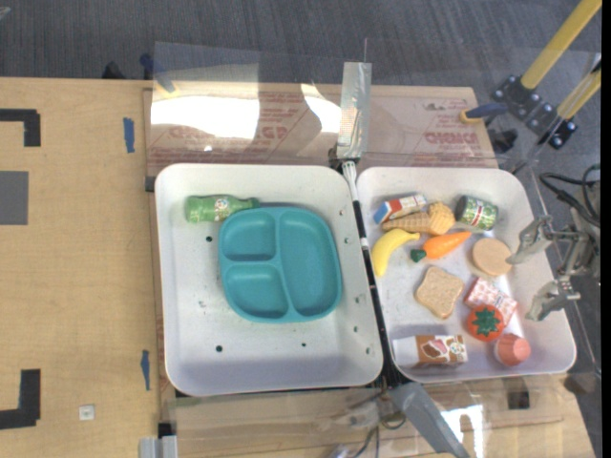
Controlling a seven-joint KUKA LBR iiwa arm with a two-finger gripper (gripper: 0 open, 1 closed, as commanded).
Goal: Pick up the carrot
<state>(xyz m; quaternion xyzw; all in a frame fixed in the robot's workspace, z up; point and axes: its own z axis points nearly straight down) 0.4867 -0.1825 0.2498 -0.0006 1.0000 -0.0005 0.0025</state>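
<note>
while my gripper (552,267) hangs spread and empty at the right bin's (558,356) edge, the carrot (445,245) lies ungrasped well to its left, touching the banana (389,249); the whole pick remains.

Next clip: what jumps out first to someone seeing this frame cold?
The teal tray sits in the middle of the left bin, with a green bottle lying above it. The right bin is crowded with toy food, the orange carrot beside the banana. The gripper hangs at that bin's right edge.
</note>
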